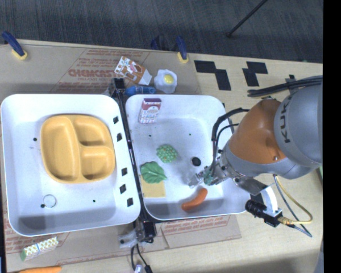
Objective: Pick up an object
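Cardboard (96, 73) reads "CHEMCAST"; the arm (284, 124) shows letters "KU".

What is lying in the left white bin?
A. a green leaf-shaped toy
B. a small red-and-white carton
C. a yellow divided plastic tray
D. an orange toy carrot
C: the yellow divided plastic tray sits in the left white bin, while the orange toy carrot, the green leaf-shaped toy and the small red-and-white carton all lie in the right white bin.
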